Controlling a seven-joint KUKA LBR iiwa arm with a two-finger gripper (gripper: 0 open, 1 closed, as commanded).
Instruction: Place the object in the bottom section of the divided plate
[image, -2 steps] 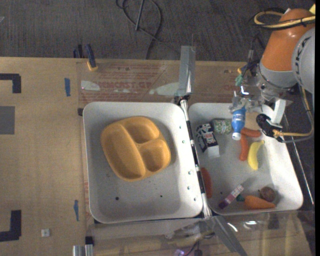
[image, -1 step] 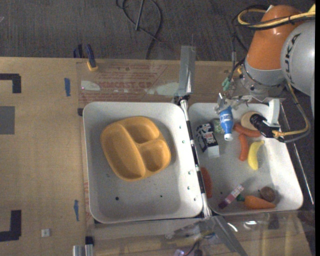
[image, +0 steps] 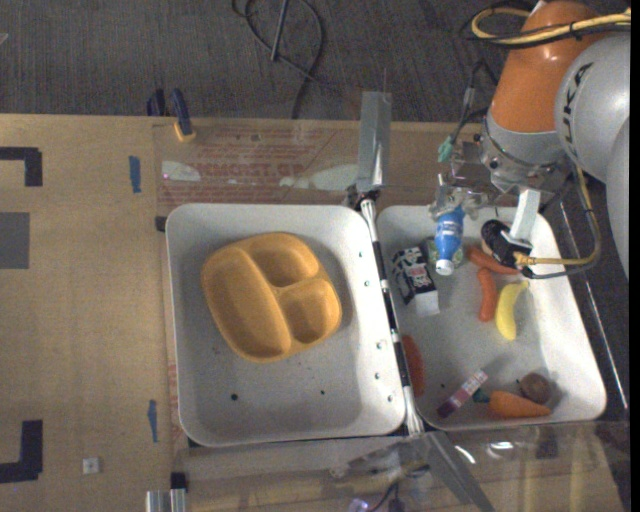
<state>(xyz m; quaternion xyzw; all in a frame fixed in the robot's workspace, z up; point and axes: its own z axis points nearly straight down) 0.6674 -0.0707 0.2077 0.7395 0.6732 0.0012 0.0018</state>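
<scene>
Two carrots (image: 518, 404), one banana (image: 510, 310), one bottle (image: 447, 241), one divided plate (image: 270, 295).

Yellow-orange divided plate (image: 271, 296), three sections, lying flat, centred in left bin

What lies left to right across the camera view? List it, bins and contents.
Left bin → yellow plate → black carton → blue bottle → red pepper → banana → brown ball.
</scene>
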